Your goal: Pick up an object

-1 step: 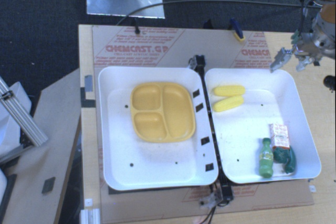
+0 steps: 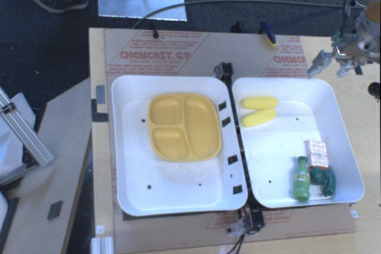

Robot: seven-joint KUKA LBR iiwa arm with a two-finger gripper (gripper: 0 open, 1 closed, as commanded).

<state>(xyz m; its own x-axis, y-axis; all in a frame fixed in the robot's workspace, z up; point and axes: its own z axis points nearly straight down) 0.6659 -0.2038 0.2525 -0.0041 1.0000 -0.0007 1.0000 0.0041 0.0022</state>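
Observation:
My gripper (image 2: 333,65) hangs above the far right corner of the right bin (image 2: 286,140), its two fingers spread open with nothing between them. In that bin two yellow corn cobs (image 2: 259,110) lie side by side near the far left. A green bottle (image 2: 301,178), a small red and white carton (image 2: 317,153) and a dark teal object (image 2: 325,180) sit close together at the near right. The left bin (image 2: 131,187) holds a yellow divided plate (image 2: 183,127).
Black clips run along the seam (image 2: 232,134) between the two bins. A blue clamp (image 2: 268,33) sits on the board behind the right bin. A metal frame (image 2: 24,134) stands at the left edge.

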